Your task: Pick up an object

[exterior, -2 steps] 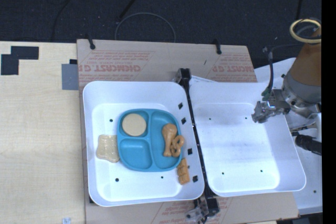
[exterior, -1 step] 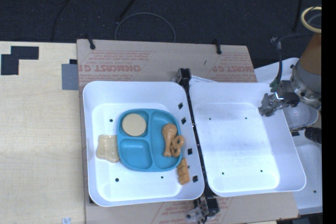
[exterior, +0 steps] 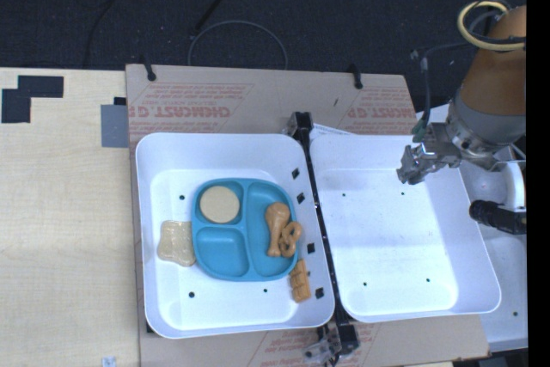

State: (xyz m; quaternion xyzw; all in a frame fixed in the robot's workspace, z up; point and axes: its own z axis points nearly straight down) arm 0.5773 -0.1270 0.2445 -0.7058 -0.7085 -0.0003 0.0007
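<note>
A pale wooden bench [exterior: 60,219] carries a brown printed cardboard sheet [exterior: 258,103], on which two shallow white plastic bins sit side by side, joined by a black clip strip [exterior: 311,211]. The grey KUKA arm with its orange upper section [exterior: 497,82] reaches in from the right and hangs over the upper right corner of the right-hand white bin [exterior: 404,253]. Its small dark two-finger gripper [exterior: 413,168] points down over that bin's upper edge; whether it is spread or closed cannot be told at this size, and nothing shows in its grasp.

The left-hand white bin [exterior: 163,159] holds a blue three-compartment plastic plate [exterior: 225,258]. A round tan cookie-like disc [exterior: 219,204] lies in the plate's upper left compartment, and a tan drumstick-shaped piece with a pretzel-like twist [exterior: 282,229] lies in the right compartment. A pale beige bread-like slab [exterior: 176,242] rests on the bin floor touching the plate's left rim, and a small orange-brown chunk [exterior: 299,281] lies just beside the plate's lower right corner. All these pieces lie well apart from the gripper, across the divider to its lower left.
</note>
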